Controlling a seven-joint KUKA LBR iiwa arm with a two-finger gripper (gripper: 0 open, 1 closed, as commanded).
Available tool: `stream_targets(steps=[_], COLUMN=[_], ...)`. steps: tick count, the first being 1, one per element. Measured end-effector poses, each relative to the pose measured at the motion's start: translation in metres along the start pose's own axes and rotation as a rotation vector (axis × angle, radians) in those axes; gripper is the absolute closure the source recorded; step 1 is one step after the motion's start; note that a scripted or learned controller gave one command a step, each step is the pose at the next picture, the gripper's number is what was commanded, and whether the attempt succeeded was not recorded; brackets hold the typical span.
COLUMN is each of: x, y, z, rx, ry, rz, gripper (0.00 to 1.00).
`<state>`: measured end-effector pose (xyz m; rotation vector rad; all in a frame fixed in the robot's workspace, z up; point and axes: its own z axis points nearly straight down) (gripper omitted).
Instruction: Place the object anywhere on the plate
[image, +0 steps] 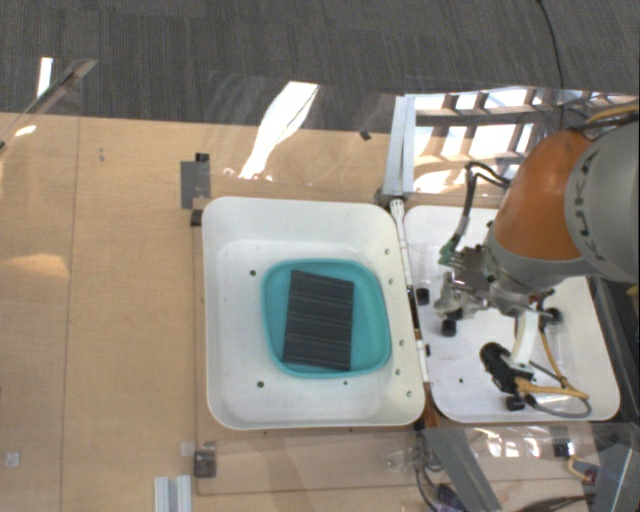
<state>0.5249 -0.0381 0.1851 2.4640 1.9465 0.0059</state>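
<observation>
A teal plate (372, 330) sits in the middle of the left white bin (230, 330). A dark grey ribbed rectangular block (320, 318) lies flat on the plate, its long side running front to back. My gripper (462, 290) hangs over the left part of the right white bin (440, 385), well to the right of the plate and apart from the block. The orange and grey wrist (545, 215) above covers most of it.
A raised rim (412, 310) divides the two bins between the plate and my gripper. Black and yellow cables (520, 378) trail from the arm over the right bin's floor. A metal frame (400, 150) stands behind the bins.
</observation>
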Motion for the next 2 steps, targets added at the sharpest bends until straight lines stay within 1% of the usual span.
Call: stream_targets(steps=[1,2], x=[0.0748,0.0744], y=[-0.0058,-0.0056], z=[-0.0002,-0.0003], rx=[-0.002,-0.002], ry=[0.001,0.001], rz=[-0.094,-0.093], gripper=[1.00,0.00])
